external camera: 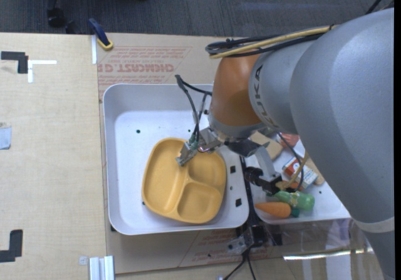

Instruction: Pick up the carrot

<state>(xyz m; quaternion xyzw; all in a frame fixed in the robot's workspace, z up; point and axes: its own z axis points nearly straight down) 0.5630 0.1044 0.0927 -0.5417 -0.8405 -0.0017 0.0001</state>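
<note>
Overhead, two-finger gripper hovering over the yellow divided plastic plate in the left white bin, grip state impossible to tell, orange carrot lying in the right bin.

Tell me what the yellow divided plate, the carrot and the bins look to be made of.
The yellow divided plate looks like moulded plastic: uniform colour, soft sheen, rounded compartment ridges. The carrot seems a plastic toy, smooth and evenly orange, though it is small here. The bins look like thin matte white plastic or coated sheet, with rounded corners; which one is unclear.
</note>
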